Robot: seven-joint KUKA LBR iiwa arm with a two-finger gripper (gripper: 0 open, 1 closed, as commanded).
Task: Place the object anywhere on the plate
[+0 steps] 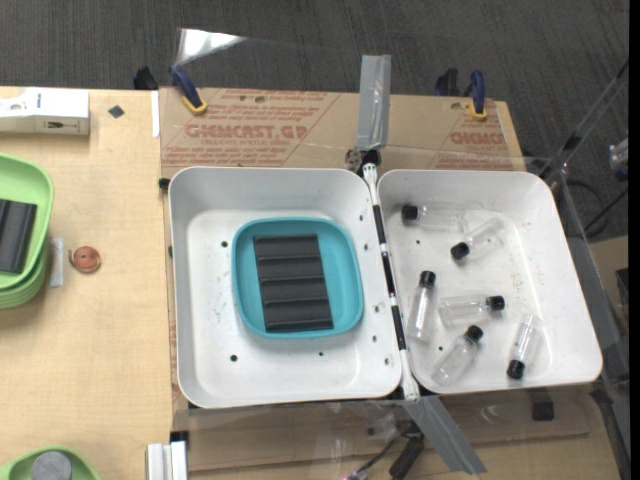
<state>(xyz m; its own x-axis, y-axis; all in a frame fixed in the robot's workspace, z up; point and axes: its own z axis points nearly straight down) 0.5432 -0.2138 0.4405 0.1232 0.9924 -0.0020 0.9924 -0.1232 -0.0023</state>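
Clear plastic vials with black caps (467, 312) are lying scattered in the right-hand white bin (548, 200), roughly six of them, some near the centre of the bin, one at the upper left by the divider, one toward the lower right corner. Any of them could be the object to move; none is sitting on the plate yet. The teal square plate (344, 240) is resting in the middle of the left-hand white bin (200, 198), carrying a dark ribbed rectangular insert (291, 281) that is covering most of its floor.

The gripper's state I cannot tell, so the pick is not yet begun, by my reading.

What could go wrong: the vials are round and transparent (hard to grasp cleanly, likely to roll), and two near the lower middle are lying close together, so fingers coming down may be nudging a neighbour away. A vial released on the ribbed insert might be rolling along a groove toward the plate's rim.

Room is looking generous above both bins; the raised edges meeting between them are the obstacle to clear in transit.
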